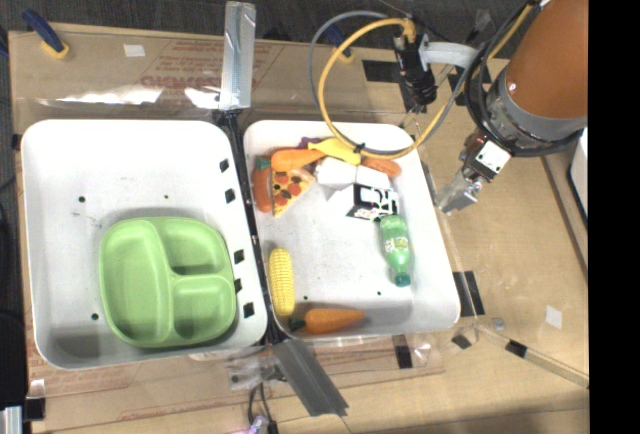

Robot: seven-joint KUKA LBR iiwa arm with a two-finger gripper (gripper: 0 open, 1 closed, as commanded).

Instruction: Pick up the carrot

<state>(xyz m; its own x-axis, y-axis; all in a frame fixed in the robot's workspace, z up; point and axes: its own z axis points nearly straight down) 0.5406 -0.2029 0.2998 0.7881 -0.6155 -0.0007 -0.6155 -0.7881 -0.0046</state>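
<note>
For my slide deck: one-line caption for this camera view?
Gripper hovers outside the right bin; carrot lies at its near edge beside corn.

An orange carrot [332, 320] lies along the right white bin's [432, 274] near wall, just beside a yellow corn cob [282, 280]. The grey gripper [462, 190] hangs outside that bin, over the tabletop [520, 282].

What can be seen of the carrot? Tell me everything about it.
The carrot is orange, smooth and plastic-looking, likely a toy, tapering to a point toward the view's right. It lies flat, almost level across the picture, at the near edge of the right bin, against its front wall. Its blunt end sits by the lower tip of the corn cob, apparently touching. A dark bit shows at that end. The gripper is outside the bin, well away from it.
</note>
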